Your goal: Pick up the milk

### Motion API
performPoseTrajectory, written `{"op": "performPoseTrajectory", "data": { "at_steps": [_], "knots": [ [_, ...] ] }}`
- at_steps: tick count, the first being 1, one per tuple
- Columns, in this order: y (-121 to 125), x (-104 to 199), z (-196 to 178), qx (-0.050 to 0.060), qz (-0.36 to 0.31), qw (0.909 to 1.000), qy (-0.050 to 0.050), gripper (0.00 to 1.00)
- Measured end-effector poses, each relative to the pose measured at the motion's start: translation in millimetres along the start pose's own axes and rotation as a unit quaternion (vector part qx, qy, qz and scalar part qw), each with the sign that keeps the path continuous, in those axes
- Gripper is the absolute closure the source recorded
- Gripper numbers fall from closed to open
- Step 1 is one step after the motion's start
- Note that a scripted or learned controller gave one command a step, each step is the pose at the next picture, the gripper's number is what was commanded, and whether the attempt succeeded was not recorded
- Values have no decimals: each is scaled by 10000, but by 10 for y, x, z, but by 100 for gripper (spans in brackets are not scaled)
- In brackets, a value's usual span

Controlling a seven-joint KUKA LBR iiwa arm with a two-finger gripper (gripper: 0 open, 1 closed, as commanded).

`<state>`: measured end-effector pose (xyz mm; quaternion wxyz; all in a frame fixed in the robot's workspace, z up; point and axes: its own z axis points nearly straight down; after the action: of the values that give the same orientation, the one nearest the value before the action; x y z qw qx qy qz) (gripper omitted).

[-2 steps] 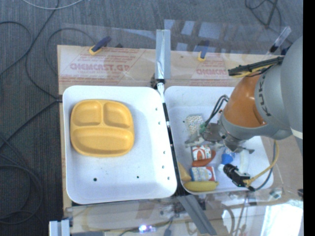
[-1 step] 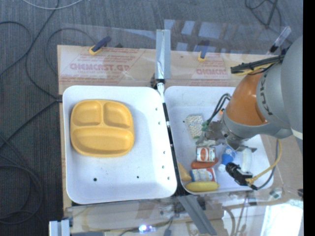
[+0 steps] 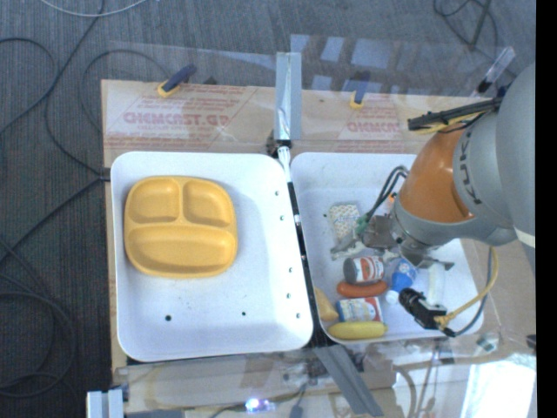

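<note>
Arm (image 3: pixel 509 159): big rounded grey housing w/ smooth matte shell, curved edges. Orange band (image 3: pixel 439 185) just above wrist, glossy, bulbous, w/ faint highlight on top. Below it a grey wrist ring (image 3: pixel 435 229), lighter sheen along its rim. Thin black cable (image 3: pixel 385 192) loops off the wrist's left side. Yellowish cable (image 3: pixel 479 299) curves down under the wrist to a small black connector block (image 3: pixel 418 307). Flat black bar (image 3: pixel 448 116) sticks out from the upper housing. Tool-end hardware (image 3: pixel 383 232) is dark grey metal, details too small to tell.
</note>
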<state>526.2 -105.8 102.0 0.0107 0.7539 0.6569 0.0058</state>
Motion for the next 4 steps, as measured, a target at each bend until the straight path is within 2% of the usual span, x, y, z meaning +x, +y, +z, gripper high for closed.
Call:
{"op": "performPoseTrajectory", "data": {
  "at_steps": [1,2,3,4],
  "knots": [
    [393,-301,81,117,406,9991,20,0],
    [842,-116,-104,131,-52,9999,25,0],
    [815,-712,-226,128,-536,9985,11,0],
    [994,-1035,-710,121,-958,9953,15,0]
  ]
}}
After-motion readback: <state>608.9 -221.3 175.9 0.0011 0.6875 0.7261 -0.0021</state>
